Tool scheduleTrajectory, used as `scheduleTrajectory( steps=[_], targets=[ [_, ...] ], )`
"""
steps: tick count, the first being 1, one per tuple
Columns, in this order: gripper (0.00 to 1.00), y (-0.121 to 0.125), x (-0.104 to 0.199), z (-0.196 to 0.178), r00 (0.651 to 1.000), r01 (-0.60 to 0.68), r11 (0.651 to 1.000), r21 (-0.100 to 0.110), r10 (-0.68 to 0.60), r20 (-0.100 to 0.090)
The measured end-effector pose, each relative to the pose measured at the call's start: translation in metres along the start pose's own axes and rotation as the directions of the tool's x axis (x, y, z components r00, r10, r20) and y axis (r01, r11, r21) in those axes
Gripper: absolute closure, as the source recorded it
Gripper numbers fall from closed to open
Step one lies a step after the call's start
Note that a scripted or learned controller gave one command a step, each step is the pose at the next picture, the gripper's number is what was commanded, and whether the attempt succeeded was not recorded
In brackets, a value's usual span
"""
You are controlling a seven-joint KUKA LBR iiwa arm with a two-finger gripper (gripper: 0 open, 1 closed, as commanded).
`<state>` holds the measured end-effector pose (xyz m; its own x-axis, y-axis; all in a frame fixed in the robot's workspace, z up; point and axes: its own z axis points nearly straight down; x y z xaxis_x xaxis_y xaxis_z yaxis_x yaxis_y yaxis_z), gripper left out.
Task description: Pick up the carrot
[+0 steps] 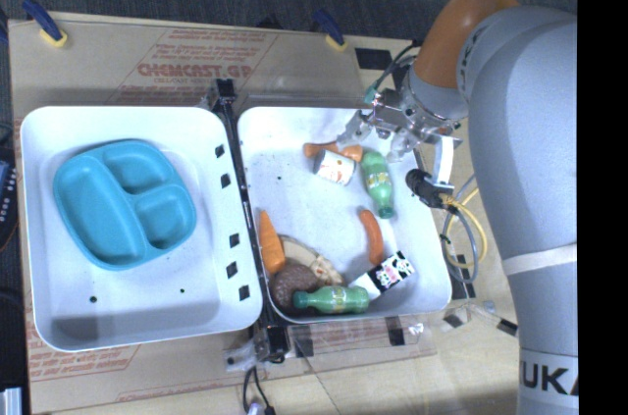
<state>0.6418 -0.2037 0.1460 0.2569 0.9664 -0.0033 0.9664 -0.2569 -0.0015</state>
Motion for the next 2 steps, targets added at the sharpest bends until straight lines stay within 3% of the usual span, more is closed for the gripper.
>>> scheduleTrajectory(
  steps=[1, 2],
  targets=[
    [0.0, -0.062, 0.046, -0.047, 0.991, 0.131, 0.991, 0.002, -0.131, -0.005],
    [0.0, 0.003, 0.022, -0.028, 0.994, 0.11, 0.994, 0.004, -0.11, -0.004]
  ],
)
